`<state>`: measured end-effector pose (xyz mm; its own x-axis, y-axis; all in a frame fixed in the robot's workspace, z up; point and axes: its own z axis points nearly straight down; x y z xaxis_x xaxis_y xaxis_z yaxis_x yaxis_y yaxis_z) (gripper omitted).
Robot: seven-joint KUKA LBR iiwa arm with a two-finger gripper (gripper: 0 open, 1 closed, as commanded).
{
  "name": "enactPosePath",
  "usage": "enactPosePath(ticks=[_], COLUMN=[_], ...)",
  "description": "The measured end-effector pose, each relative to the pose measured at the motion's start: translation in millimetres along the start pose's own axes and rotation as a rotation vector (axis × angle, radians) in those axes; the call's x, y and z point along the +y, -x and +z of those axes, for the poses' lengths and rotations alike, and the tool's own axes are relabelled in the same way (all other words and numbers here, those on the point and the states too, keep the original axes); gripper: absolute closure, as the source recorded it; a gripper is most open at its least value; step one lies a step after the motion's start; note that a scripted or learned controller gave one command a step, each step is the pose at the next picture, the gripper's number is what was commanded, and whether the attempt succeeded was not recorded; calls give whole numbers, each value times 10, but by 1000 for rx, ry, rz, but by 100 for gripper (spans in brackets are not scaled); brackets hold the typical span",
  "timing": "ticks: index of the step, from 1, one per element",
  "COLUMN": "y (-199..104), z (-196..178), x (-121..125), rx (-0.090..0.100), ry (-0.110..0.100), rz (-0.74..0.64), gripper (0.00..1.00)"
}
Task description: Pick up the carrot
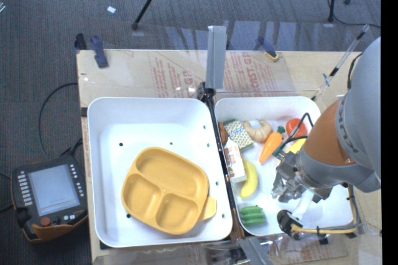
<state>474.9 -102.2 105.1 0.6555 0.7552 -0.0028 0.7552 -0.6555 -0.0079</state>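
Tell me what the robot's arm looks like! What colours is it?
The arm is big, round and smooth, mostly grey. Above the wrist it has a wide orange band, like a bracelet. At the end sits the gripper, made of shiny silver-grey metal parts. A thin black cable loops out beside the orange band, and near the bottom there is a yellowish cable with a black ring at its end.

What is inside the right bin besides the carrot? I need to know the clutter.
The right bin holds the carrot, a banana, a small carton, a green piece; the arm covers the rest.
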Motion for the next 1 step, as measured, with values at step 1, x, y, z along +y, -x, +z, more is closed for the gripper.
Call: enactPosePath(ticks=[1], y=[-3], z=[-1], x=[-2], rx=[0], ry=[0], rz=[-1], gripper=[0])
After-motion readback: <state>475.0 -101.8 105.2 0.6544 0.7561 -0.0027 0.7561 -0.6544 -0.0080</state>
